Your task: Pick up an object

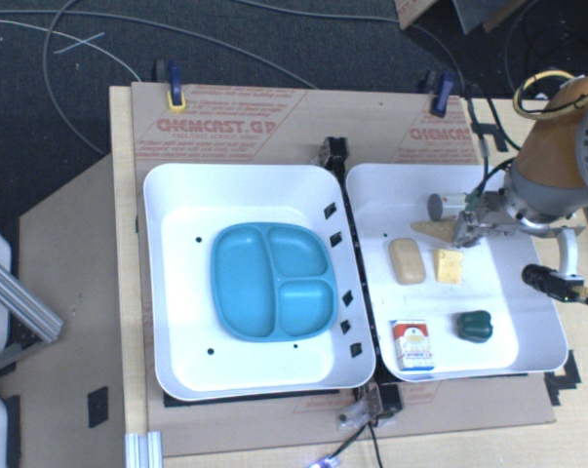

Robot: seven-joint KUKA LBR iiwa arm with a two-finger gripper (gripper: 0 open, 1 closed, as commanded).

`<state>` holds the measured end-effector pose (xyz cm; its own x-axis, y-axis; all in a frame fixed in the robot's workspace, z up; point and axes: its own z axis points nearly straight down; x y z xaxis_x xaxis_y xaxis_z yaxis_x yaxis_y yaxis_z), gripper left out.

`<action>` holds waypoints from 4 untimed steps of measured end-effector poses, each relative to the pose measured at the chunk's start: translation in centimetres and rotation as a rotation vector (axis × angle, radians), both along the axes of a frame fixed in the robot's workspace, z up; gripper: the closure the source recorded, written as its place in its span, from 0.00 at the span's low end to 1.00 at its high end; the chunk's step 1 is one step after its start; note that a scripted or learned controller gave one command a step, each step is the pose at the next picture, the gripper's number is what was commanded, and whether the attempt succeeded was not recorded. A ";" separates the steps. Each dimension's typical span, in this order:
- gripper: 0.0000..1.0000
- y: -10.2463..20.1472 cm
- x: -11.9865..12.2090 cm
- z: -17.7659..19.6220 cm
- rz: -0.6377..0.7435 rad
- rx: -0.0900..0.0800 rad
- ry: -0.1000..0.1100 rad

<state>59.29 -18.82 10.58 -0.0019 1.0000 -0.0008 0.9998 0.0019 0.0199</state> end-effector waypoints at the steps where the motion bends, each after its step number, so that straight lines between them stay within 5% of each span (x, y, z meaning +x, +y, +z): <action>1: 1.00 0.3 0.8 6.3 0.000 -0.002 0.012; 3: 1.00 -0.1 2.0 16.2 0.000 -0.001 0.013; 4: 1.00 5.7 0.7 16.4 0.004 0.004 0.022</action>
